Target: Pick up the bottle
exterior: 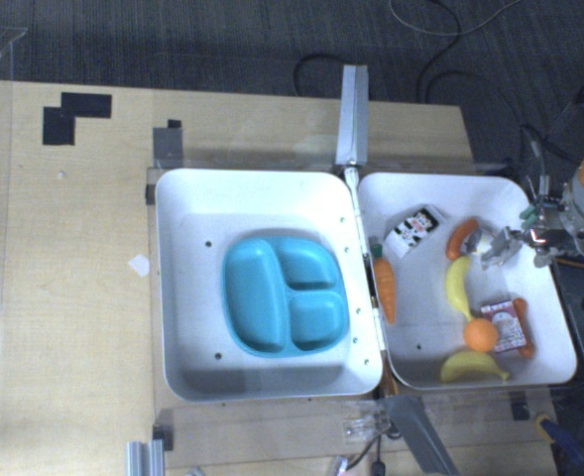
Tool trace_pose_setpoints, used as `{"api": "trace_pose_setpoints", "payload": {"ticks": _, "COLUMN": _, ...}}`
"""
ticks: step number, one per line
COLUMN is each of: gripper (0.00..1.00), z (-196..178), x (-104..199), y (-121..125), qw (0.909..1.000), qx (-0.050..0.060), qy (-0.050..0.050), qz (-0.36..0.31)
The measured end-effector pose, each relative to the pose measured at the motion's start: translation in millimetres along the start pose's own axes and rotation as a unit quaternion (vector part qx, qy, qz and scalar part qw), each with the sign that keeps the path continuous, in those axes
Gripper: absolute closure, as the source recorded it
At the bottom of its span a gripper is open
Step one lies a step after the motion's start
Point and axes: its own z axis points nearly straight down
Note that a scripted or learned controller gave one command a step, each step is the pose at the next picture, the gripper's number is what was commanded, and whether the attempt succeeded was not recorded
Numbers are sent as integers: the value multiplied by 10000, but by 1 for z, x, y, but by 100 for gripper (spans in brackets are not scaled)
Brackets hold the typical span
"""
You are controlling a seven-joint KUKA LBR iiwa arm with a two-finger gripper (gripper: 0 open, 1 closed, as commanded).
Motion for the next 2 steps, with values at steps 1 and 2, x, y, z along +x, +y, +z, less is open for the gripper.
{"api": "trace_pose_setpoints", "payload": {"ticks": 1, "gripper": 0, "z": 108, "x": 80, "y": 17, "qw": 9969, "qx": -42, "qy": 3, "qz": 781}}
{"api": "trace_pose_setpoints", "payload": {"ticks": 2, "gripper": 0, "z": 111, "x": 89, "y": 115, "qw": 9987, "qx": 323, "qy": 11, "qz": 390}}
